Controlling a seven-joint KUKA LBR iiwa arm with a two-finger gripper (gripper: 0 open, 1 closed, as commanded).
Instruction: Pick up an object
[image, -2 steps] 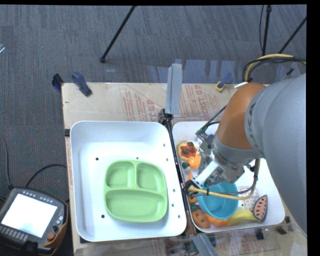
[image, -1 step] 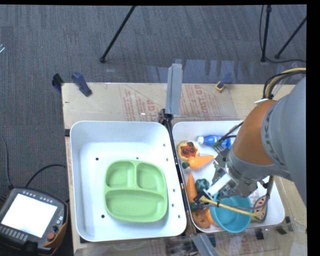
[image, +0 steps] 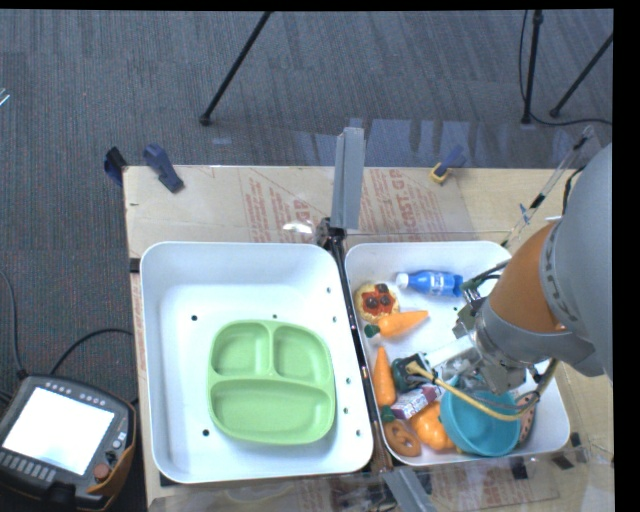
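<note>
My gripper (image: 478, 385) hangs low over the front right part of the right bin (image: 425, 247), right above a blue bowl (image: 485, 428). The grey wrist and the orange band hide its tip. Around it lie a blue bottle (image: 430, 283) at the back, a pizza-slice toy (image: 379, 299), an orange carrot (image: 403, 323), a second carrot (image: 383, 375) along the left wall, a purple and white packet (image: 410, 405) and an orange piece (image: 432, 431) next to the bowl.
The left bin (image: 170, 270) holds a green divided plate (image: 270, 382). A grey post (image: 348, 185) stands behind the gap between the bins. A teach pendant (image: 60, 430) lies on the floor at the lower left.
</note>
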